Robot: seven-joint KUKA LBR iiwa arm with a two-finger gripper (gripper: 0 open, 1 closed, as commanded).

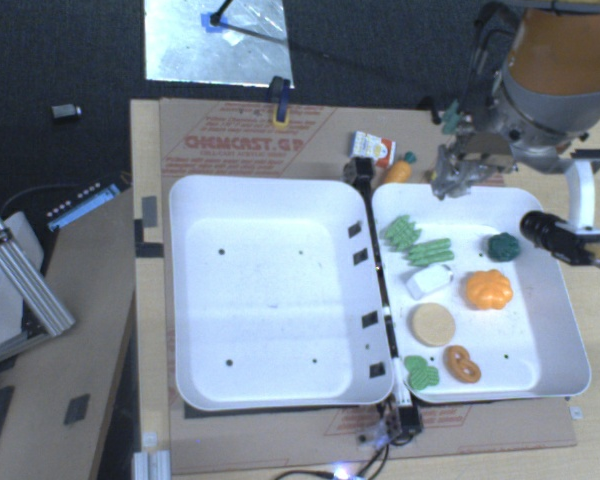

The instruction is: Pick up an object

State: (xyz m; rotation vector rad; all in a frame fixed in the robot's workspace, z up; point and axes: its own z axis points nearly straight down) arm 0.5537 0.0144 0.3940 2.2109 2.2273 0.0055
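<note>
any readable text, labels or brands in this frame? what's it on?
"CHEMCAST" then what looks like "GP", in red on the brown protective sheet under the bins; the smaller red lines below it are too blurred to read.
More red print on the sheet's front edge: unreadable.
Small carton behind the right bin: print too small to read.

The arm [555,43] is cut off by the top edge; the end effector [452,183] is blurred.

Two smooth white plastic bins [270,193] with a slight sheen sit on matt brown cardboard [240,138]. A shiny, crinkled metal sheet [215,28] lies on dark, rough-looking carpet [50,38]. The toy pumpkin [488,289] is glossy orange plastic.
</note>
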